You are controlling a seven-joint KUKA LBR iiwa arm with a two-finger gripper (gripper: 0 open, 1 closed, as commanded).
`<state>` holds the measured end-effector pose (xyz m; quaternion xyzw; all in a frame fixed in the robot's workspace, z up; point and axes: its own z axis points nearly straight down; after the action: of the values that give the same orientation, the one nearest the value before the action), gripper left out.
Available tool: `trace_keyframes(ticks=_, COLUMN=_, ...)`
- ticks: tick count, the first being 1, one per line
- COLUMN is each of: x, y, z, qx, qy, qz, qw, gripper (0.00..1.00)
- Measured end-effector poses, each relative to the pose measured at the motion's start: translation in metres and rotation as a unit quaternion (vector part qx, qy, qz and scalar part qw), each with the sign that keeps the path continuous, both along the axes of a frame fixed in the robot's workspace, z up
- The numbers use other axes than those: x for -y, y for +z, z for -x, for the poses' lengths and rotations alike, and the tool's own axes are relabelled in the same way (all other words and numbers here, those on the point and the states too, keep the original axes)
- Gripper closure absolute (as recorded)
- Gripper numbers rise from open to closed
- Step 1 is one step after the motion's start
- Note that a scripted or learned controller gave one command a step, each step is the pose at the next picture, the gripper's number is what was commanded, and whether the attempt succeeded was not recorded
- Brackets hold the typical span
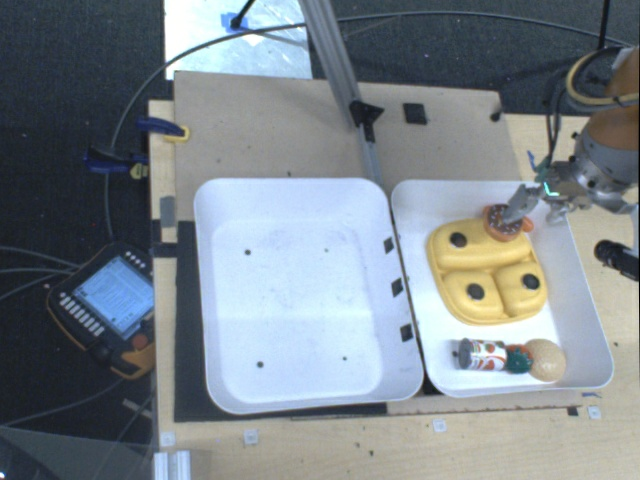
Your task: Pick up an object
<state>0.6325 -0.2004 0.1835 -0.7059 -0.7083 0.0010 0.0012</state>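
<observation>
Hand over small reddish object by yellow toy, right bin; grip state unclear.

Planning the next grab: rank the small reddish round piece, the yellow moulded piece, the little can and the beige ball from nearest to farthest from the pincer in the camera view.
1. Small reddish round piece: right at the pincer, on the yellow piece's upper edge.
2. Yellow moulded piece: middle of the right bin.
3. Beige ball and little can: along the bin's near wall, too close to rank.
</observation>
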Motion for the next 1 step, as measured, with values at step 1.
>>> trace_keyframes(ticks=1, x=0.0000, y=0.0026, z=-0.0014, qx=0.003, qy=0.000, qz=0.0006, qw=1.0000, gripper=0.00)
